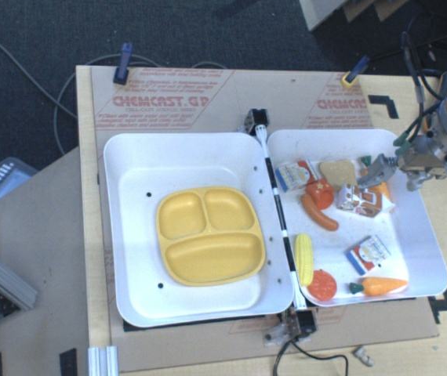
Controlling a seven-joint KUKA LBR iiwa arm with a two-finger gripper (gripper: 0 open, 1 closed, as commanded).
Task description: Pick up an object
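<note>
Meanwhile hot dog (320, 212) lies diagonal, upper-left to lower-right.

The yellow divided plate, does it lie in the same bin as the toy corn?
No, the yellow divided plate lies in the left bin, while the toy corn lies in the right bin.

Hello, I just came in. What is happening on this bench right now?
A robot arm reaches in from the right, with its claw low over the far side of the right bin. That bin holds toy food: a corn cob, a tomato, a carrot, a sausage and small packets. Nothing is visibly gripped yet. The left bin holds a yellow divided plate.
</note>
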